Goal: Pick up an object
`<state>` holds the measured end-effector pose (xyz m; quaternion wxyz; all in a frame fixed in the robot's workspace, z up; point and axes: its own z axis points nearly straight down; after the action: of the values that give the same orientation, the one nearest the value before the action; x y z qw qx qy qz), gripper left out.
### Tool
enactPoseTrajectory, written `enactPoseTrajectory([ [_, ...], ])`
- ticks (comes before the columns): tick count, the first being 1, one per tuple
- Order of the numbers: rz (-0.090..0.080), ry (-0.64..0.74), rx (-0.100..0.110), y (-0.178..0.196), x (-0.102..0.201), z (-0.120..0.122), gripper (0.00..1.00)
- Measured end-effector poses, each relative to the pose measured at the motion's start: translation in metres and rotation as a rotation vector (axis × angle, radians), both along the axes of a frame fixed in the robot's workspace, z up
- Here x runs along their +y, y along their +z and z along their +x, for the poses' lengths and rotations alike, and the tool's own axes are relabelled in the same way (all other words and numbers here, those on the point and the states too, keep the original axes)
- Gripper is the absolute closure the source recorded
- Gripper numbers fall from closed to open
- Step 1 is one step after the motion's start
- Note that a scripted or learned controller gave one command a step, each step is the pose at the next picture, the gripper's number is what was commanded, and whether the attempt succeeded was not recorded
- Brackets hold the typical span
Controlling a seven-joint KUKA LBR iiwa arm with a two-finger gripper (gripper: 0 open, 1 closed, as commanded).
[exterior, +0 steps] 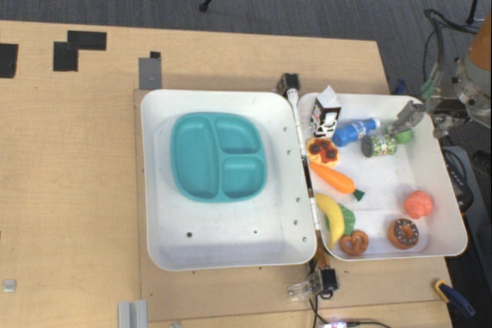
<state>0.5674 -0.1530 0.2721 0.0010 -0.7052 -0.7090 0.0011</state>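
Right bin centre open; toys crowd left wall, far side, near edge.

You won't find any readable txt here: the carton has black-and-white print and the can a label, but both are too small to make out.
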Motion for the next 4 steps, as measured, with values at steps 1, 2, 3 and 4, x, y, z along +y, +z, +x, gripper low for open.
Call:
enactPoseTrajectory([
  [1, -0.001, 0.104, -0.008, -0.145, 0.019, 0.053, 0.00],
  [2, -0.011, 0.343, -0.021, -0.155, 0.005, 0.059, 0.00],
  [3, -0.012, 0.345, -0.027, -0.144, 0.006, 0.062, 1.00],
  [4, 0.000, 0.294, -0.004, -0.061, 0.034, 0.058, 1.00],
])
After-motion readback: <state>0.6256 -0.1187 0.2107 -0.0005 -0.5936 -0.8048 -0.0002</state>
